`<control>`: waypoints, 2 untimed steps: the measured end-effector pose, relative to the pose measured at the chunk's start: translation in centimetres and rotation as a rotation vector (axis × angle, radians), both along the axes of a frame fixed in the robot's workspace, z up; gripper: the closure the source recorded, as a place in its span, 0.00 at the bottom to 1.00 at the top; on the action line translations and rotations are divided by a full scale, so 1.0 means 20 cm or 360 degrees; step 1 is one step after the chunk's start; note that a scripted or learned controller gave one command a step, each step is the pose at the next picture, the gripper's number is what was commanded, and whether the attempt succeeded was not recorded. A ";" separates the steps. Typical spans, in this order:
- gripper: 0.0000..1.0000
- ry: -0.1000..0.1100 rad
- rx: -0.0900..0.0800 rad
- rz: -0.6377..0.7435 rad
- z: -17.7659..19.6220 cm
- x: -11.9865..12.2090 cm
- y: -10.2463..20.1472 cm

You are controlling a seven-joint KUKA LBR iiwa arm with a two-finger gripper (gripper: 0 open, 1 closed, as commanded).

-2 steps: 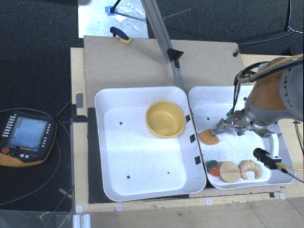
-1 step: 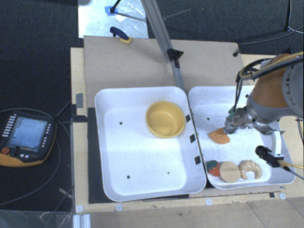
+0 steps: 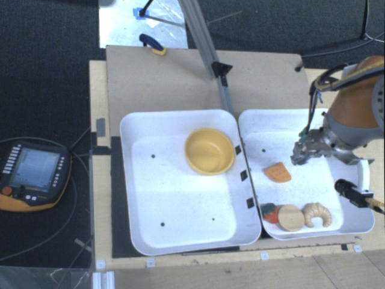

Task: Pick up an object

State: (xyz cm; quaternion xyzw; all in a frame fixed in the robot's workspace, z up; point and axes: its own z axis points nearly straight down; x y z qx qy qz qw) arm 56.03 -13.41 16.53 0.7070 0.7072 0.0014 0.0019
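Note:
In the right bin (image 3: 271,122) lie an orange wedge-shaped piece (image 3: 277,173), a round tan biscuit-like disc (image 3: 291,218), a croissant-shaped toy (image 3: 317,214) and a small red and green item (image 3: 269,211). The gripper (image 3: 300,153) hangs over the right bin, just up and to the right of the orange wedge, apart from it. Nothing shows between its tips. The grey arm with its orange band (image 3: 355,104) comes in from the right edge.
A yellow bowl (image 3: 209,151) sits at the upper right of the left bin (image 3: 141,209). A metal pole (image 3: 204,38) slants over the bench behind the bins. A teach pendant (image 3: 31,174) lies on the floor at left.

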 end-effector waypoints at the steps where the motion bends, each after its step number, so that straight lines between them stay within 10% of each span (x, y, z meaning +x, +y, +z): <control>1: 1.00 -0.0001 0.0000 0.0001 0.26 0.01 0.00; 2: 1.00 0.0006 0.0003 0.0006 0.23 0.00 0.29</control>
